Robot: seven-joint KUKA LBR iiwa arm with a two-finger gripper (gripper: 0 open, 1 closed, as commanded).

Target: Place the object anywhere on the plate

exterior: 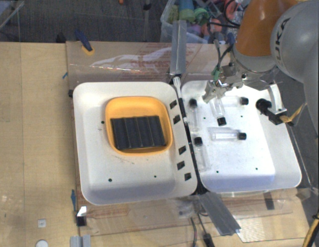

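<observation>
On the wooden bench (25, 138) two shallow white bins sit side by side. The left bin (92, 174) carries a yellow-orange plate (114, 107) with rounded corners, and on that plate lies a dark ribbed block (138, 133), flat and squarely inside the rim. The right bin (262, 163) holds several clear tubes with black caps: one clear tube (227, 135) lies on its side near the bin's middle, a second tube (218, 111) lies just above it and reaches up toward the pincer, and a third (199, 151) rests along the bin's left wall. A few small black pieces lie scattered in the far part of this bin. The grey arm (298, 30) with its orange band (260, 22) reaches in from the right, and its pincer (215, 90) hangs over the far left part of the right bin, close above the second tube. Whether the pincer is open or closed around anything cannot be told from this slant. A bundle of coloured clutter lies beyond the bench at the top.
</observation>
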